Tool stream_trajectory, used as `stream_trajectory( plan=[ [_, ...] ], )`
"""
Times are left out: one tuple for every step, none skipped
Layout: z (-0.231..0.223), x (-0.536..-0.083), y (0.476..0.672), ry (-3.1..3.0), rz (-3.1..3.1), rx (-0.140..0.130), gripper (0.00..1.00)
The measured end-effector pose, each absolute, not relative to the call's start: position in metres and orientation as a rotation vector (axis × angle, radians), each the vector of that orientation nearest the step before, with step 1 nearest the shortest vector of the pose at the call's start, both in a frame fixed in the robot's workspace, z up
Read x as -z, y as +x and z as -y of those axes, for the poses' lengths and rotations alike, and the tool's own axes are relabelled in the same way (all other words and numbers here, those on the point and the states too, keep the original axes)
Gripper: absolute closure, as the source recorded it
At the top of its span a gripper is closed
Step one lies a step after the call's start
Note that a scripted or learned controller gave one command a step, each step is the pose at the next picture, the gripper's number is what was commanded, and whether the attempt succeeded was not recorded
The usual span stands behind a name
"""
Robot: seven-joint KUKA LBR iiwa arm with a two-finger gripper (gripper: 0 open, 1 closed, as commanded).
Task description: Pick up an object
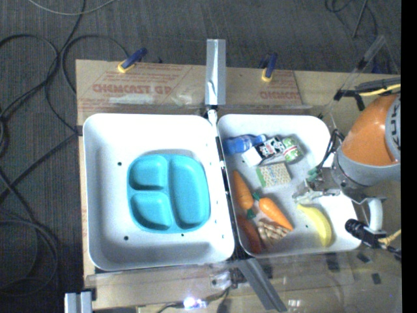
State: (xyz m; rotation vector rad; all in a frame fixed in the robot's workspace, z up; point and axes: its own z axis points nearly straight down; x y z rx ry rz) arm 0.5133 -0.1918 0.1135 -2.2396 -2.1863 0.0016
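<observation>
The right bin (313, 126) holds several items. A blue bottle (240, 144) and a small dark carton (279, 149) lie along its far side, with a green-and-white packet (273, 174) just in front of them. Two orange carrots (243, 192) (274, 212) lie near the middle, a brown carrot-shaped piece (249, 232) and a tan waffle-like piece (268, 229) at the near side. A yellow banana (318, 223) lies at the near right. My gripper (315, 186) hangs low over the bin's right part, just above the banana's far end and to the right of the packet.
The left bin (104, 135) carries a blue divided plate (169, 191). A metal post (215, 77) rises behind the wall between the bins. Blue and yellow clamps (132, 59) (268, 67) hold the cardboard base. The arm's orange band (373, 135) overhangs the right bin's edge.
</observation>
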Motion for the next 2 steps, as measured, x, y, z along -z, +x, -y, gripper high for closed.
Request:
stream_trajectory(
  plan=[
    [0.192,-0.113,0.513,-2.239,2.186,-0.002,0.0],
    [0.209,-0.09,0.496,-2.26,2.175,0.025,0.0]
  ],
)
